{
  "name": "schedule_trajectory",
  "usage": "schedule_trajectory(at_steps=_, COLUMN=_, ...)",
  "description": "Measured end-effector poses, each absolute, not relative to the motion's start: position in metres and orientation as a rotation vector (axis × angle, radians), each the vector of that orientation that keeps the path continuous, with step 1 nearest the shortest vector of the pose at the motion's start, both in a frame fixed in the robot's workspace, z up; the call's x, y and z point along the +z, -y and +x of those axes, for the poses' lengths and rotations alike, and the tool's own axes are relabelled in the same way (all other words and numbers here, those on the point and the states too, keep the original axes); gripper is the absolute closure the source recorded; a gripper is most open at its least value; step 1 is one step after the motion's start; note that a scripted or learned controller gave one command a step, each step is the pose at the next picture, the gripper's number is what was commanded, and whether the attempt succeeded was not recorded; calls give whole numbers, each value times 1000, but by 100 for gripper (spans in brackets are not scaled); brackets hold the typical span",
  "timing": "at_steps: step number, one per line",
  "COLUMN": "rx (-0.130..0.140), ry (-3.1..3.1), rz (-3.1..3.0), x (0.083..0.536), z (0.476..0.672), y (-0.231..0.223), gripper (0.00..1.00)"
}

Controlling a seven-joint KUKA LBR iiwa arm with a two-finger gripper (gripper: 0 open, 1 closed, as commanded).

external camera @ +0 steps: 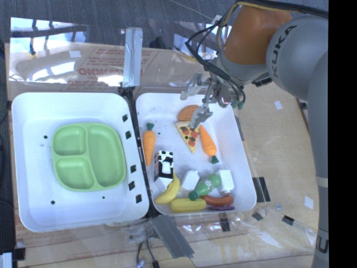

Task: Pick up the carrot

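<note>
Grey and broad, the arm [290, 43] comes in from the right with its orange band [251, 29] above the wrist, over the far corner of the right bin. The desk [279, 149] carries two white bins side by side. The left bin [28, 149] holds a green divided plate [89, 156]. The right bin [237, 149] holds the toy food.

The gripper [202, 115] hangs over the far part of the right bin, its tip just above a pizza slice [188, 134] and beside a round brown piece [187, 113]; whether its fingers are parted or closed cannot be told from here, and nothing is visibly between them.

Two carrots lie in this bin. One carrot [149, 144] lies along the left wall, green top pointing away. The other carrot [208, 142] lies just right of the pizza slice, near the gripper tip, green end toward the near side.

Nearer the front lie a banana [169, 191], a second yellow piece [187, 205], a black-and-white carton [164, 165], a green vegetable [205, 186] and white blocks [225, 178].
</note>
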State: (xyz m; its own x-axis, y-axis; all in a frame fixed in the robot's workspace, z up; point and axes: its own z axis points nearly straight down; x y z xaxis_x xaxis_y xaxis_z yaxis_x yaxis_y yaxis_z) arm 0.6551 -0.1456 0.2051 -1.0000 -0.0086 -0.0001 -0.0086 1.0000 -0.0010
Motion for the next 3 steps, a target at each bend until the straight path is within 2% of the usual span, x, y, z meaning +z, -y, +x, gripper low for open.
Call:
schedule_trajectory(at_steps=1, rx=1, ry=-3145, rz=-61, x=90, z=610, y=182, gripper=0)
schedule_trajectory(at_steps=2, rx=-1, ry=-3137, rz=-75, x=103, z=613, y=180, gripper=100)
schedule_trajectory(at_steps=3, rx=-1, ry=-3137, rz=14, x=159, z=561, y=147, gripper=100)
